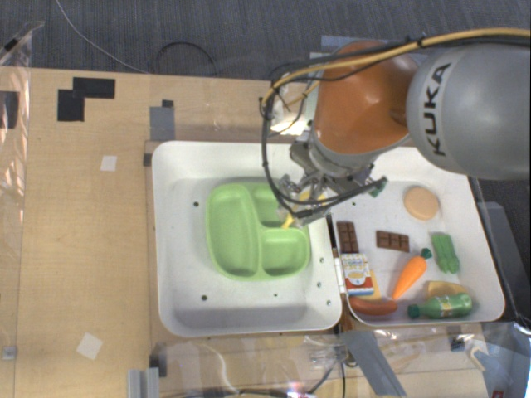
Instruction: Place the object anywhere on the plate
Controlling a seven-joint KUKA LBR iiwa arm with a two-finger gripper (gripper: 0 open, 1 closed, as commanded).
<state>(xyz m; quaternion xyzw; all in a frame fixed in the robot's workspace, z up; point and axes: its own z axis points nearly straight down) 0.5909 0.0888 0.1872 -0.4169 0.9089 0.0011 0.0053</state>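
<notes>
Apparently the pincer (297, 210) hung over the plate (241, 239)'s right rim with something yellow (288, 220) at its tips, grip state unclear; best lower over a compartment before release.

- The arm (465, 114) fills the upper right of the frame: a rounded grey casing with "KUKA" in black letters.
- A glossy orange band (365, 106) sits beside the grey.
- Black and yellow cables (274, 131) loop along it.
- The end effector (319, 193) is dark metal, with thin linkages.
</notes>
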